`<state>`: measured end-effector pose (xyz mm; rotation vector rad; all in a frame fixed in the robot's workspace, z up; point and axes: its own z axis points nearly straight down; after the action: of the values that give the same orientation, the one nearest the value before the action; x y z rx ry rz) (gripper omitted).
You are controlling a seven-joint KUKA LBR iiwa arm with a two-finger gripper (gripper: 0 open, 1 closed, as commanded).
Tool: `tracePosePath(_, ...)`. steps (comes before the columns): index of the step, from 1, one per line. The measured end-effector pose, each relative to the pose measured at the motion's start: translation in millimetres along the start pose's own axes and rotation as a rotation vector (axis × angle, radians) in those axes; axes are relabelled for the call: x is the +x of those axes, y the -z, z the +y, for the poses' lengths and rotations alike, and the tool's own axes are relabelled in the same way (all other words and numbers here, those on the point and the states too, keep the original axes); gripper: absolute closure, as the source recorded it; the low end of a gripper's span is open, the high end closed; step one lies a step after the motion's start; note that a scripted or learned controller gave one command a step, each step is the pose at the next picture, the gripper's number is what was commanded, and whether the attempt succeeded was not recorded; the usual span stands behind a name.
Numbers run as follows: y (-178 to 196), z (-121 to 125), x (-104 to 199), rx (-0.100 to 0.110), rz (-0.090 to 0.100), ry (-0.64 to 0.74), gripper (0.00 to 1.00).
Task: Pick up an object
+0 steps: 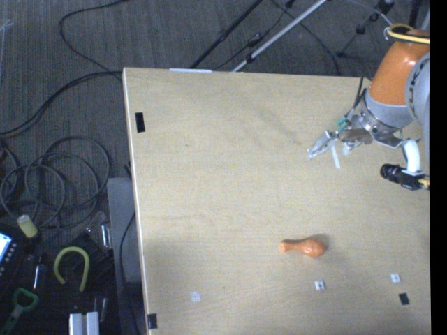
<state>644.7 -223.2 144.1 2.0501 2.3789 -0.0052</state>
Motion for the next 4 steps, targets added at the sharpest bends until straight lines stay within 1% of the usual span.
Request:
tracePosePath(1, -59.8, 24.2, -2.3, -0.001, -0.001, 0.037, 0.0)
tracePosePath(2, -59.9, 31.4, 48.5, -0.001, 0.002, 0.23, 0.0)
tracePosePath(3, -59.5, 38.8, 97.8, -0.003, 0.002, 0.451, 0.0)
tracePosePath(4, -50.2, 39.4, 98.8, -0.005, 0.004, 0.45, 1.0)
